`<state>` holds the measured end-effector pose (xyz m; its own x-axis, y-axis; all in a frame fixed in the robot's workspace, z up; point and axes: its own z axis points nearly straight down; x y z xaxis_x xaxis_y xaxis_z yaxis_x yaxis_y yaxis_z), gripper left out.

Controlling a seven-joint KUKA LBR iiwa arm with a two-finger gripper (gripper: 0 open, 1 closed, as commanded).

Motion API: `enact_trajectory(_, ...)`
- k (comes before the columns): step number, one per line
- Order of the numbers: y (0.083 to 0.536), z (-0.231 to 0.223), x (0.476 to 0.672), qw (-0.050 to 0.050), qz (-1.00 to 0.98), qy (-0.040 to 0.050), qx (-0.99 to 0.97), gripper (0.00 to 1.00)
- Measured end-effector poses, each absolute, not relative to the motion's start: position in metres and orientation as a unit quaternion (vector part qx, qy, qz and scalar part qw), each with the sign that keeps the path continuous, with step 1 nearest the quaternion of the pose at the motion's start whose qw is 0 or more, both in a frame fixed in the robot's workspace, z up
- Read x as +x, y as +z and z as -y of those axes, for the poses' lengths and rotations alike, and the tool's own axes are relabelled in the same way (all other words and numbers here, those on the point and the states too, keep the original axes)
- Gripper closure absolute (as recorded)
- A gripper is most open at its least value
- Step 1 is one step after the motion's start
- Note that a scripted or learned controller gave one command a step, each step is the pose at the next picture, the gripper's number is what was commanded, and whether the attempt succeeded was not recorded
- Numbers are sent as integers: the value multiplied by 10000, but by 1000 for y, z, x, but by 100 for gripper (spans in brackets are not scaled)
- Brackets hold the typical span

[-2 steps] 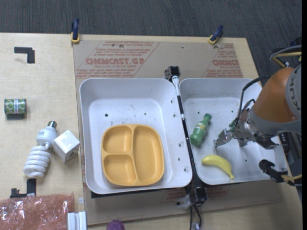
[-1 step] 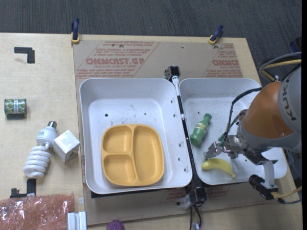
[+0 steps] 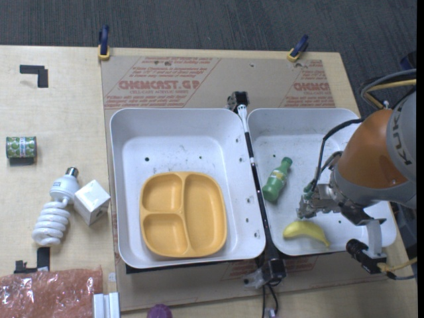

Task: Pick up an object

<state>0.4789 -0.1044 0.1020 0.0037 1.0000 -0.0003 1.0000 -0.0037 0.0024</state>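
Dark carpet frames a pale wooden surface (image 3: 53,111), and on it a brown cardboard sheet (image 3: 172,78) clamped at its far edge carries two shallow white bins side by side. Over in the left bin (image 3: 126,197) sits a yellow divided plate (image 3: 183,214), toward that bin's near edge. All the action is in the right bin (image 3: 291,128): a small green bottle (image 3: 277,180) lies tilted near its left wall, and a yellow banana (image 3: 306,230) rests close to its near edge, just beside the end effector (image 3: 309,205).

And there's the grey arm (image 3: 371,161) with its orange band, reaching in over the right side of that bin, end effector hanging right above the banana's far end. Open or closed? Can't tell from this angle, the wrist hides it. Nothing is visibly gripped.

The banana looks like the nearest candidate. My read: light, probably a toy, curved and smooth, so it may roll or squirt out of a pinch. Best bet is across its thick middle, squeezing its narrow width. The bottle would be light too, rounded and slippery; take it across the body, not the slim neck.

Off on the surface's left side, well apart from the bins, lie a spiral light bulb (image 3: 54,214), a white cube (image 3: 92,201) touching it, and a small green can (image 3: 21,148).
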Motion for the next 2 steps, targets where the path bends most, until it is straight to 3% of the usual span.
enact_trajectory(1, 92, 93, 552, 4, -7079, -1, 7063, 100)
enact_trajectory(2, 93, 186, 515, 7, -7074, 1, 7068, 100)
